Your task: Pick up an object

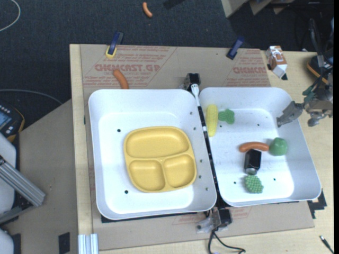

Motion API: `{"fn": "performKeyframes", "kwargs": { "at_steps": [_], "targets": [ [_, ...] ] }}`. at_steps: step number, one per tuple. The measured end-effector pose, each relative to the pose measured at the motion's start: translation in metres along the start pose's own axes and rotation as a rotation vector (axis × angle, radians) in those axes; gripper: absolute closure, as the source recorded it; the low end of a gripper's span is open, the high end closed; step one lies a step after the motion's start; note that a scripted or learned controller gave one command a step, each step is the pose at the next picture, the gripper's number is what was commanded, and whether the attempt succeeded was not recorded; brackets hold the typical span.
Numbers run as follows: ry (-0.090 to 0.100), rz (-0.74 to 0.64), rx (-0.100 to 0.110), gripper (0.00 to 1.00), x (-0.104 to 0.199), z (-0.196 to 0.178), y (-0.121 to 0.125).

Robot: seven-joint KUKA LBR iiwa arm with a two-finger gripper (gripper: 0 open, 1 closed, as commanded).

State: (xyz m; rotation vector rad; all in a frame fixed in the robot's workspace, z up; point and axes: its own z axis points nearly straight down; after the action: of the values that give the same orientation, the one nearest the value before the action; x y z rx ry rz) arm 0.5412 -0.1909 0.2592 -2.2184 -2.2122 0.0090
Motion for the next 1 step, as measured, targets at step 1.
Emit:
{"fn": "performKeyframes", "kwargs": {
  "at_steps": [1],
  "targets": [
    [-0.003, -0.003, -0.011, 0.00, 0.0003, -0.0056, 0.0021]
  ]
}}
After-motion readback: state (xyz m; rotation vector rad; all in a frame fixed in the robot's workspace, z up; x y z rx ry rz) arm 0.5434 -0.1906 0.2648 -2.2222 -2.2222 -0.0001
